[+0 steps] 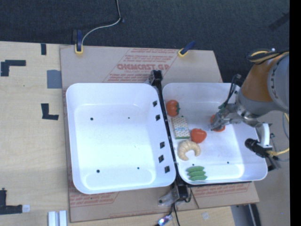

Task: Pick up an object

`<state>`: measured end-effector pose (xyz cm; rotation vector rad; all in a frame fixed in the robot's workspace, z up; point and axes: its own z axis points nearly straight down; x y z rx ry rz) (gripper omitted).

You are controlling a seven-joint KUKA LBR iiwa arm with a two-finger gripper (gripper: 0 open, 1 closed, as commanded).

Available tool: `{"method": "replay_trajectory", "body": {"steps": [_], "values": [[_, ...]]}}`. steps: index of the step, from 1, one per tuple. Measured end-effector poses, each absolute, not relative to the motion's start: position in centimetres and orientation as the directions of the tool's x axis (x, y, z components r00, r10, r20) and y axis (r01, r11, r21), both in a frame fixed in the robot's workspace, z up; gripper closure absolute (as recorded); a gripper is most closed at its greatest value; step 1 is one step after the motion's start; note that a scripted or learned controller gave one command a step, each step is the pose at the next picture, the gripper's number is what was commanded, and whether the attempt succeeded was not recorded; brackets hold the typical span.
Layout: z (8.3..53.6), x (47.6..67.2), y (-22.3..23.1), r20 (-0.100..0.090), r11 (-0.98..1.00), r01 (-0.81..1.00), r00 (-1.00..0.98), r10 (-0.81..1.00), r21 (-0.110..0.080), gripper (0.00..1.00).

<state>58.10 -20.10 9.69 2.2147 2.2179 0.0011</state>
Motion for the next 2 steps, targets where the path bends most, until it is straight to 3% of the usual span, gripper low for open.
{"method": "replay_trajectory", "body": {"steps": [1, 2], "values": [[21.8, 52.8, -22.6, -0.005, -0.002, 1.0, 0.002, 1.0, 0.007, 1.0], [39.1, 49.5, -22.5, -0.007, 0.001, 1.0, -0.001, 1.0, 0.017, 1.0]]}}
